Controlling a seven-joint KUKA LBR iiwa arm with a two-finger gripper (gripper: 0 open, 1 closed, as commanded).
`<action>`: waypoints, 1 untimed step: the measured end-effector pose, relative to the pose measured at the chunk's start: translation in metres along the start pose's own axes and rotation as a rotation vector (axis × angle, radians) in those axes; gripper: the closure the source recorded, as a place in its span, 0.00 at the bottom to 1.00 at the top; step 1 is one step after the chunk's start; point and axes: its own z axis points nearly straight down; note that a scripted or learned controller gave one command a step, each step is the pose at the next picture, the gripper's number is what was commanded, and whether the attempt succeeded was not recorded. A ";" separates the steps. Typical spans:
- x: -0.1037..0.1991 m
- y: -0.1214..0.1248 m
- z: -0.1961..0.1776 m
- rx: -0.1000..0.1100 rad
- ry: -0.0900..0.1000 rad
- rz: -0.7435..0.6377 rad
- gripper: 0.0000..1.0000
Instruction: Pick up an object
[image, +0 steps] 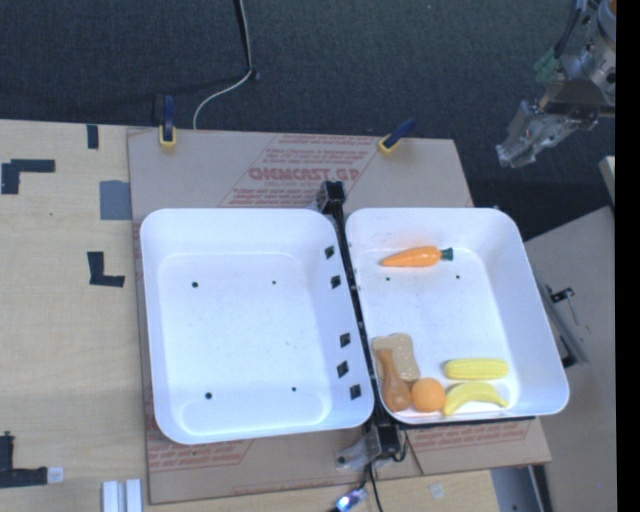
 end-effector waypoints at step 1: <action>0.064 0.020 -0.045 -0.004 0.003 -0.005 1.00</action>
